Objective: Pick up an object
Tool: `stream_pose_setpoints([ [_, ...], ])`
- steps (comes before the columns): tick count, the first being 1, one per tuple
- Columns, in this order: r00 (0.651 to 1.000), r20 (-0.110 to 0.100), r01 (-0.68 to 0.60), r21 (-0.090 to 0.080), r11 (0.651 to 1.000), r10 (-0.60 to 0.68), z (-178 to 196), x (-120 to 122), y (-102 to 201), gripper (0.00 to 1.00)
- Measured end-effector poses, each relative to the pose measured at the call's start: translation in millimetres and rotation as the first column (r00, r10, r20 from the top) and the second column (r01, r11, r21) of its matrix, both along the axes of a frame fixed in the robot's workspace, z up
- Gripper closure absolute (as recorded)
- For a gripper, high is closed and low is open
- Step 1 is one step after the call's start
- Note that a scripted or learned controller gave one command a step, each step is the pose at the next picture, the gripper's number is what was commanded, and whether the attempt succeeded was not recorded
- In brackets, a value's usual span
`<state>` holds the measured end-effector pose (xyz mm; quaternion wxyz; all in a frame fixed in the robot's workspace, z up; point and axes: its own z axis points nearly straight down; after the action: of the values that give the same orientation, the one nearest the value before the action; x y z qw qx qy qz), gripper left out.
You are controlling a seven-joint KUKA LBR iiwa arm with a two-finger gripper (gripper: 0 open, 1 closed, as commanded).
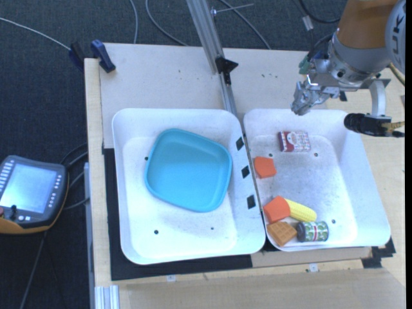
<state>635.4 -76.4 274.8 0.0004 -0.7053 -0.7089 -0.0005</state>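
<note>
The right bin (pixel 357 185) holds a red and white carton (pixel 293 141) near its back, an orange block (pixel 264 167) by its left wall, and at its front a red-orange block (pixel 277 208), a yellow corn cob (pixel 300 210), a tan waffle piece (pixel 282 232) and a small dark can (pixel 313 231). My gripper (pixel 301 106) hangs over the back rim of the right bin, above and just behind the carton, with nothing seen between its tips. A blue plate (pixel 188 169) lies in the left bin (pixel 129 192).
A metal pole (pixel 207 24) slants from the top down to the divider between the bins. A blue clamp (pixel 103 55) sits at the bench's back left corner. A handheld pendant (pixel 29 192) lies off the bench to the left. Cables run across the dark floor.
</note>
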Motion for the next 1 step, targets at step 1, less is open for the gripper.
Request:
stream_pose_setpoints([
  [1, 1.0, 0.0, 0.001, 0.0, 1.0, -0.001, -5.5, -1.5, 47.0, 1.0],
])
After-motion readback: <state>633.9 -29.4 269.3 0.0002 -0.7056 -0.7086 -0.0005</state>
